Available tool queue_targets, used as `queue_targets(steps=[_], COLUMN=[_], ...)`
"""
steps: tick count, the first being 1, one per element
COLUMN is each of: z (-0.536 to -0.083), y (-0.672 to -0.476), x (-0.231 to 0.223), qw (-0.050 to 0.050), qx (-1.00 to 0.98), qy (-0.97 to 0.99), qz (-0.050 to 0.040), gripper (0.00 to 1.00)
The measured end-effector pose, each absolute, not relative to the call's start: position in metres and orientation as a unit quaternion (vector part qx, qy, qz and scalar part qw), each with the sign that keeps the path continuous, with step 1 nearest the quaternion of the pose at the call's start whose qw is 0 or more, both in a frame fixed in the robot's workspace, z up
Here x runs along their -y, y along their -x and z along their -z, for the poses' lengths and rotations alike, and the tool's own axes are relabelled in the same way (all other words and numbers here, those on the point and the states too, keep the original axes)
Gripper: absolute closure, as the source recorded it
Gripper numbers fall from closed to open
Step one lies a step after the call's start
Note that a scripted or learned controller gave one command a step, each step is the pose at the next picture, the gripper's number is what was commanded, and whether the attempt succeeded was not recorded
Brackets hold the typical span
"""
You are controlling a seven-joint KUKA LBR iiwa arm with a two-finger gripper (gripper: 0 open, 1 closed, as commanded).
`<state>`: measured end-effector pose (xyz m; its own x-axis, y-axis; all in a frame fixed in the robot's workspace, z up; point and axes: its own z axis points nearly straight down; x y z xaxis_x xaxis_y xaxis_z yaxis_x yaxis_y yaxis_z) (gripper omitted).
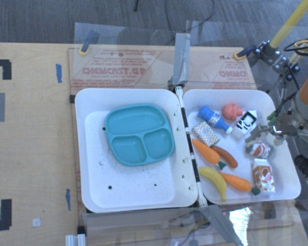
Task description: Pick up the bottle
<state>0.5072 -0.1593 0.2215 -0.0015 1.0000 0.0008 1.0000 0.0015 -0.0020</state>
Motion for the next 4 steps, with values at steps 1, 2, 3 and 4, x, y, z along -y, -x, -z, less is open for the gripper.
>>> queue_targets(steps=[1, 2, 3, 4], z=[-0.215, -0.095, -0.104, -0.185], y=[-0.583, -0.629, -0.629, -0.577], x=[0.123, 0.096, 0.096, 0.085], qw=[-0.001, -0.001, -0.001, 0.001], qx=[0.652, 0.677, 0.677, 0.645], qy=[0.758, 0.736, 0.736, 0.764], qz=[0.0003, 0.0006, 0.0002, -0.0008], gripper=[0.00, 0.00, 1.00, 1.00])
